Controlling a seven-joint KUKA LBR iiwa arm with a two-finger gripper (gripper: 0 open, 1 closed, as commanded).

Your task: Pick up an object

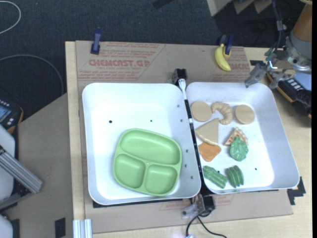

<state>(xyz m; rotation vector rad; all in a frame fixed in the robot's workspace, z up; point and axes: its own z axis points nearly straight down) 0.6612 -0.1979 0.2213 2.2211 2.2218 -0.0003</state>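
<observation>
Status: you're at the start, by my read. Nothing has been lifted. The gripper (258,75) sits at the far right corner of the right bin (277,113), up over its rim, w/ nothing between its fingers. The two fingers stand apart, so I'd call the hand released, not clenched. The arm's wrist is at the view's upper right, well off from the pieces in the bin.

What's left, as I judge it: all of it. You need to choose a piece, come down over it, close, and lift.

Candidates for the pick all lie in the right bin, mid to near side.

Count, right bin:
- 2 round tan discs: left disc (201,111), right disc (244,114).
- 1 curled pale croissant-like piece (222,111), between the discs, touching or just beside the left one.
- 1 tan wedge (208,131).
- 1 orange piece (209,151), partly under the wedge's near edge.
- 1 striped slice (237,133), partly covered by a green leaf piece (238,149).
- 2 dark green ridged pieces: left one (214,176), right one (235,175), near front rim, just beside each other.
Total 9 items.

Left bin (99,133): 1 green divided plate (147,161), 3 compartments, nothing in them.

Outside the bins: 1 toy banana (222,58) on the board beyond the right bin; 2 blue clamps, far left clamp (96,40) and one (229,42) by the banana.
</observation>
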